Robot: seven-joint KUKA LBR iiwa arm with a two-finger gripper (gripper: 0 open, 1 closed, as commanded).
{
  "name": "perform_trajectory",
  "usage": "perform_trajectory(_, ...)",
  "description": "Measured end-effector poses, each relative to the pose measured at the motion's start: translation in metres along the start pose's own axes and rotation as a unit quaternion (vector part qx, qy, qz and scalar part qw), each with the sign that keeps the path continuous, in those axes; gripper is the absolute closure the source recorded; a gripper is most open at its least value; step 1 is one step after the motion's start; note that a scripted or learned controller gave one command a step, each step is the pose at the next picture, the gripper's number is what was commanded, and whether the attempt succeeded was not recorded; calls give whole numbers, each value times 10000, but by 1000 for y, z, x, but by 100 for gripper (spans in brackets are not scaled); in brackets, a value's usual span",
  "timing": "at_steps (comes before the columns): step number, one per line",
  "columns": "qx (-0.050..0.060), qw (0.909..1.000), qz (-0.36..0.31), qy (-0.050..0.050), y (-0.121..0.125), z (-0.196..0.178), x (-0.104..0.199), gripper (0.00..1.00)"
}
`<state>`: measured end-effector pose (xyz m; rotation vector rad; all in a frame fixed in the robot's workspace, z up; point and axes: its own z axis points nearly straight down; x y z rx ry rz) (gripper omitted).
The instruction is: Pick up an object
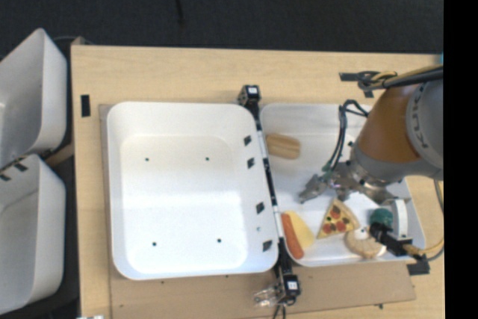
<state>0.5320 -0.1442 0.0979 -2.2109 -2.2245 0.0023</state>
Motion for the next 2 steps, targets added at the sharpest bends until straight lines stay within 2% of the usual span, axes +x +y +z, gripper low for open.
perform_trajectory(1, -41, 10000, 69, -51, -45, -89, -91, 0)
perform_trajectory(2, 13, 10000, 38, -6, -44, -42, -84, 0)
